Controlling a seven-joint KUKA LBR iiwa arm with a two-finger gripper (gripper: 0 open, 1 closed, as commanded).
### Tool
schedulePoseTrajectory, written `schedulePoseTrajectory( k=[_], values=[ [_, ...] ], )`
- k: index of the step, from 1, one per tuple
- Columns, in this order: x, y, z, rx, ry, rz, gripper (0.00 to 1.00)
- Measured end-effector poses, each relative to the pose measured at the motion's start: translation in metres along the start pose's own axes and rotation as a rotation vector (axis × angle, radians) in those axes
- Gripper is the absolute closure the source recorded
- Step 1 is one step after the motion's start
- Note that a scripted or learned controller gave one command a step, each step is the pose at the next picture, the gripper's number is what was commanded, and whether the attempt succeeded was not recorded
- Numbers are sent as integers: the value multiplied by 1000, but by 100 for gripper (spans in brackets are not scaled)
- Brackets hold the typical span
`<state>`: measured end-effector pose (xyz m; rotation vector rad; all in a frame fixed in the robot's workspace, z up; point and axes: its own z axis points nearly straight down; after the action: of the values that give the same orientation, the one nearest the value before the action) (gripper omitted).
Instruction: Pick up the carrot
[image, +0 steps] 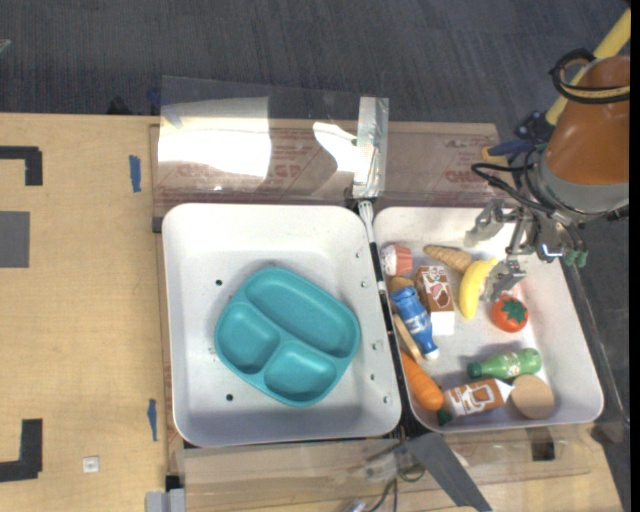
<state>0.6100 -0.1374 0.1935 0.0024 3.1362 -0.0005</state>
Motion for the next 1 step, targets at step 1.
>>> schedulePoseTrajectory(
  k=[1],
  values=[
    [-42, 0, 91, 1, -11, -174, 0]
  ],
)
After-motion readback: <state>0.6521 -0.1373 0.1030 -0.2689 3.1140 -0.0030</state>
